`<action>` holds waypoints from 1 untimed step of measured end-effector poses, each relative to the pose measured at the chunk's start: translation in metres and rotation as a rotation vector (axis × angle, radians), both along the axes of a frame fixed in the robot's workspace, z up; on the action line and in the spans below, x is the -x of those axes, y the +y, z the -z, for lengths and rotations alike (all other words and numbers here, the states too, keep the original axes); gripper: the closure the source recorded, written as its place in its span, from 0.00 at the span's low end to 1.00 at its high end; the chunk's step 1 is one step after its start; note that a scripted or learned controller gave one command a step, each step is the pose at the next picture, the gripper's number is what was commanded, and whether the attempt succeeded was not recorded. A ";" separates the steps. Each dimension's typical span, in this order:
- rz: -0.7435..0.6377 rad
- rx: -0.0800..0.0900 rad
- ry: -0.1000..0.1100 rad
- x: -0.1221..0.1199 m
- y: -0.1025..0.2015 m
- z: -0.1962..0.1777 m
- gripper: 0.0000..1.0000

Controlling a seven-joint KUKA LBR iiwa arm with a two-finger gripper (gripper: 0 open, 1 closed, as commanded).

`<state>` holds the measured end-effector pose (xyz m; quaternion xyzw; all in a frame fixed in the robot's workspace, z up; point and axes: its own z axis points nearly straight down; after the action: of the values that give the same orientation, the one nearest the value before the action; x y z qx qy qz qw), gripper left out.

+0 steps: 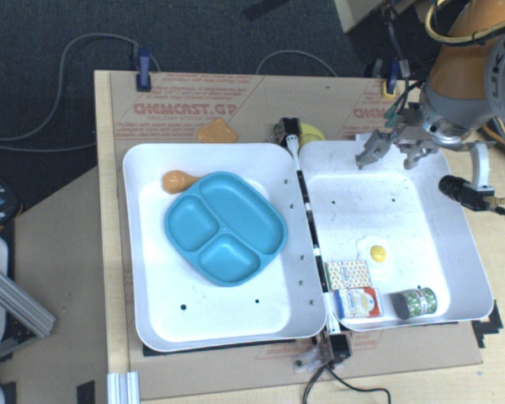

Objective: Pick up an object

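Note:
My gripper (393, 155) hangs over the far edge of the right bin (442, 225), its two fingers (370, 153) spread open with nothing between them. Near that bin's front lie a small fried-egg toy (375, 252), a patterned packet (348, 273), a red and white carton (358, 302) and a green can (417, 302) on its side. All of these are well in front of the gripper. The left bin (151, 284) holds a blue divided plate (225, 225) and an orange-brown drumstick toy (178, 180) at the plate's far left corner.
Behind the bins on the cardboard bench top rest an orange piece (216, 130) and a yellow object (311, 133) beside a black clip. A black part on a cable (463, 191) juts over the right bin's right rim. The bins meet along a raised middle edge (310, 225).

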<state>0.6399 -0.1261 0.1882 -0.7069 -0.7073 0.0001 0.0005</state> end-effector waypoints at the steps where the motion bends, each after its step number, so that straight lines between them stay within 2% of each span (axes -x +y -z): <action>1: 0.006 -0.002 0.014 0.086 -0.030 0.090 0.00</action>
<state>0.5538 -0.1566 0.0987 -0.7092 -0.7050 0.0044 0.0062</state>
